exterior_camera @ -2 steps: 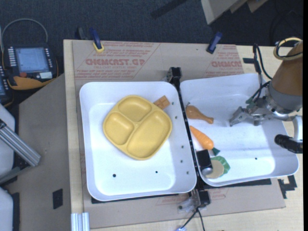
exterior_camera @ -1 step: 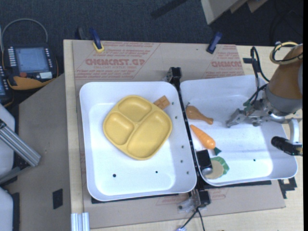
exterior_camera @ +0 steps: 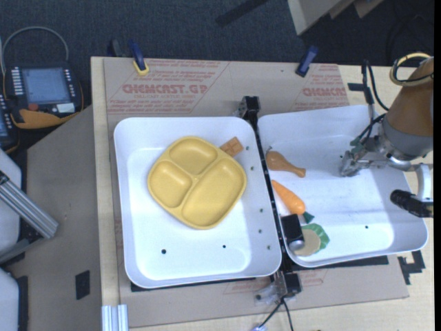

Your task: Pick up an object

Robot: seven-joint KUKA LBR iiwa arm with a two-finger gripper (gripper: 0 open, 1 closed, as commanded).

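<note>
The right bin holds a tan drumstick-shaped toy near its left wall. Below the drumstick lies an orange carrot. A black block and a round tan-and-green piece sit in the front left corner. My gripper hangs low over the right bin's back right part, well to the right of the drumstick and carrot. Nothing shows in it.
A yellow divided plate lies in the left bin, with a small brown block at its back right edge. The arm's orange band and grey wrist stand over the right bin's right side. A black cable fitting juts in there.
</note>
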